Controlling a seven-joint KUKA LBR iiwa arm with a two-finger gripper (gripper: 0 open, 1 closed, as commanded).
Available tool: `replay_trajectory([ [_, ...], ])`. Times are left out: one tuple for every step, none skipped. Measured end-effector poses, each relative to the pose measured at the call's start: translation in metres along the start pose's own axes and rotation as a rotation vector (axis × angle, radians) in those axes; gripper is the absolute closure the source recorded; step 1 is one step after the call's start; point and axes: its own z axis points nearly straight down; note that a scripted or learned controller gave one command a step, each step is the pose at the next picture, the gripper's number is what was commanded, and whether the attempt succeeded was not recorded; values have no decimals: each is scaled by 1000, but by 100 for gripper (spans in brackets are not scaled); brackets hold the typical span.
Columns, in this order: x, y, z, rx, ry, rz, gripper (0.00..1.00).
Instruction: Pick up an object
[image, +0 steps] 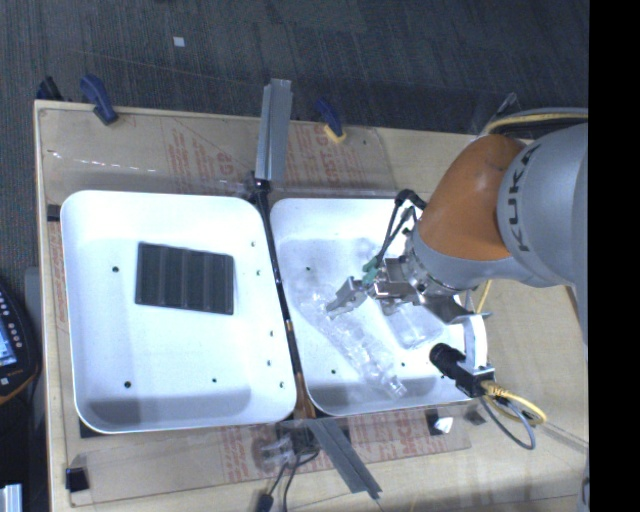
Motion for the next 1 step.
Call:
replay_trajectory([
  [25,21,-23,-1,-2,125,0],
])
